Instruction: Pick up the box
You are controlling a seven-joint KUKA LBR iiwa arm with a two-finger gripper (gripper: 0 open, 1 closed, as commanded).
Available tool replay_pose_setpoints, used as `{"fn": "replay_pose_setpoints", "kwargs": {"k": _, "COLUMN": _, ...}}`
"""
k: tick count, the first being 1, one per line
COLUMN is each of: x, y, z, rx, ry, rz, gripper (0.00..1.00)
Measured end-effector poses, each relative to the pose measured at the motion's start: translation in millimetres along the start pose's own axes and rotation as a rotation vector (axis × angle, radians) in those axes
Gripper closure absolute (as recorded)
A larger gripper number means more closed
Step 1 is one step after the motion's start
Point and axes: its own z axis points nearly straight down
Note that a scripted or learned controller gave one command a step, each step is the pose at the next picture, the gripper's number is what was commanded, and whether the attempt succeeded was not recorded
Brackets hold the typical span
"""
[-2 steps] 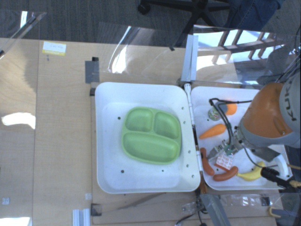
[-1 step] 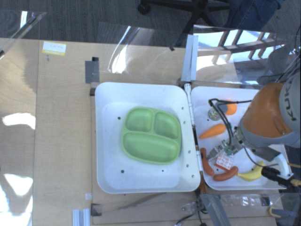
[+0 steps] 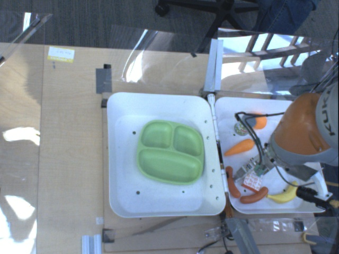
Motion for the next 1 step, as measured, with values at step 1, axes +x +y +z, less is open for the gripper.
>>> {"fn": "replay_pose_setpoints", "kwargs": {"k": 1, "x": 0.2, "y": 0.3, "z": -0.1, "rx": 0.001, "ry": -0.001, "rz": -0.038, "gripper": 0.00}}
